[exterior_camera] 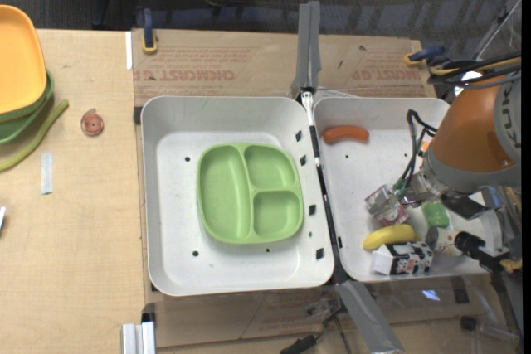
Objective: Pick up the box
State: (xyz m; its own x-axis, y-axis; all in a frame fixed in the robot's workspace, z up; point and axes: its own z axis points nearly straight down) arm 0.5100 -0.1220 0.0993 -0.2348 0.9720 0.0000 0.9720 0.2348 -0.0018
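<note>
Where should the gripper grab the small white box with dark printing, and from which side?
Probably from straight above, closing across the short width of the small white box with dark printing. It lies flat and low near the front wall of the right white bin, so a sideways approach looks blocked. The yellow banana lies just behind it, so keep the jaws clear of that edge.

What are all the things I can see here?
bins: 2, white, side by side on the bench
tray: 1, green, three sections, in the left bin
hot dog: 1, orange-red, top of the right bin
banana: 1, yellow, lower right bin
box: 1, white with dark print, bottom edge of the right bin
green item: 1, right bin, kind unclear
plates: stack, yellow on green, far left
arm: 1, grey with an orange band, over the right bin
gripper: 1, low in the right bin above the banana
</note>
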